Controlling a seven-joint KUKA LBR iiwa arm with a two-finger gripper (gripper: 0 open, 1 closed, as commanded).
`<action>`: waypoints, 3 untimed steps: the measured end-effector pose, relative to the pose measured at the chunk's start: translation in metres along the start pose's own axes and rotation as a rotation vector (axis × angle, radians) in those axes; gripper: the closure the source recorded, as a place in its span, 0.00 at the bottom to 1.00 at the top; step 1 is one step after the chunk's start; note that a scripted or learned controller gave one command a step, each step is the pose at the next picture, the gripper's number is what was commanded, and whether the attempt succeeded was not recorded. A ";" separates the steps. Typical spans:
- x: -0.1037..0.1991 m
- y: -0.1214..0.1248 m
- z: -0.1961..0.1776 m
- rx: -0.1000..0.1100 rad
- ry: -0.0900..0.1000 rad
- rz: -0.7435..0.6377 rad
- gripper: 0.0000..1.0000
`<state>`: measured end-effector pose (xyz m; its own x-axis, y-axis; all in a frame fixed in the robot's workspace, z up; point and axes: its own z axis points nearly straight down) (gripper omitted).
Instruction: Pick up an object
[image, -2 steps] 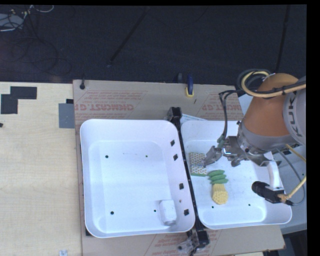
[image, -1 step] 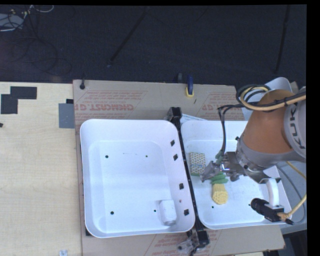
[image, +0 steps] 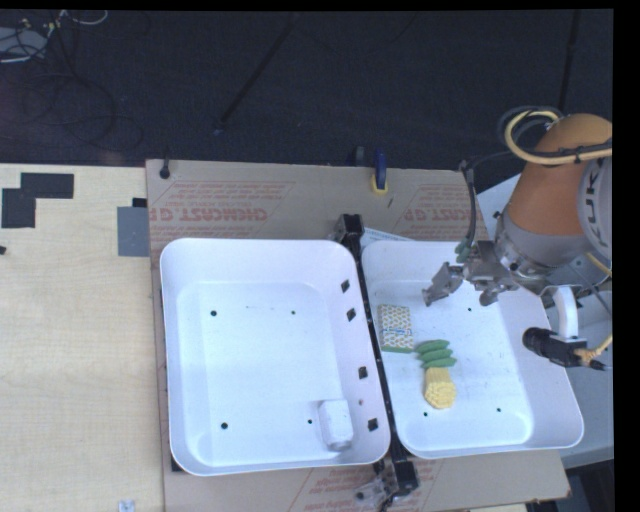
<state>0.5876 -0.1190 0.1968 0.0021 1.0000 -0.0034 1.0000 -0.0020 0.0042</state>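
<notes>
White cup (image: 335, 423) lying in left bin (image: 190, 300). Corn (image: 439, 388), green pods (image: 434, 352), small packet (image: 395, 326) sitting in right bin (image: 545, 420). Gripper (image: 462, 283) hovering above, seemingly wide open, holding nothing; picking remaining.

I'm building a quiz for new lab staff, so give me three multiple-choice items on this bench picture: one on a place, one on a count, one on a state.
1. Where does the yellow corn-like piece lie?
A. in the left bin
B. in the right bin
C. on the cardboard

2. How many things lie in the left bin?
A. one
B. three
C. five

3. How does the gripper stand?
A. over the right bin, holding nothing
B. clamped on the corn
C. over the left bin

Answers: 1 B, it rests in the right bin below the green pod and patterned packet. 2 A, one white block sits by its near wall. 3 A, its fingers hang apart above bare bin floor.
</notes>
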 end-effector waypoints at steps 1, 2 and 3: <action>0.024 -0.075 -0.018 0.011 0.006 0.002 0.00; 0.109 -0.103 0.011 0.013 0.007 -0.008 0.00; 0.122 -0.107 -0.049 0.003 0.005 -0.004 0.00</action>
<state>0.4803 0.0036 0.2447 -0.0024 1.0000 0.0011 1.0000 0.0024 0.0011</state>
